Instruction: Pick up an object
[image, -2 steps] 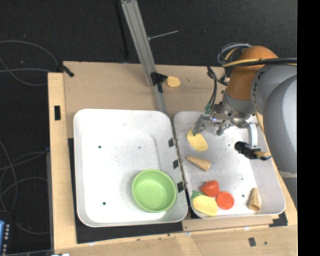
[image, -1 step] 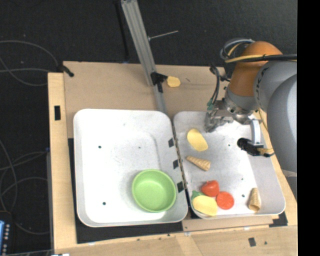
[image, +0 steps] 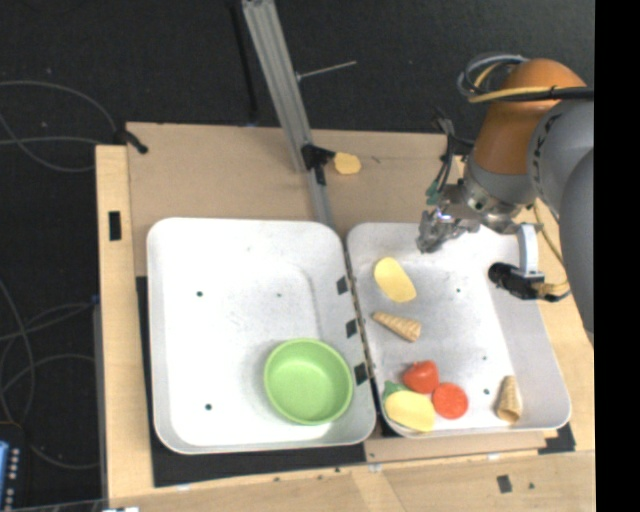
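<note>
My gripper (image: 432, 238) hangs over the far edge of the right bin (image: 470, 300), with nothing seen between its fingers. A yellow rounded piece (image: 395, 280) lies just below and left of it. A tan cone (image: 398, 325) rests near the bin's left wall. At the front of the bin sit a red tomato-like piece (image: 421, 376), an orange-red ball (image: 450, 401) and a yellow lemon-like piece (image: 410, 410), close together. A second tan cone (image: 509, 398) lies at the front right corner.
A green bowl (image: 308, 381) stands in the front right part of the left bin (image: 220, 290). A slanted metal post (image: 285, 95) rises behind the bins, and a small yellow piece (image: 347, 163) lies on the bench near it.
</note>
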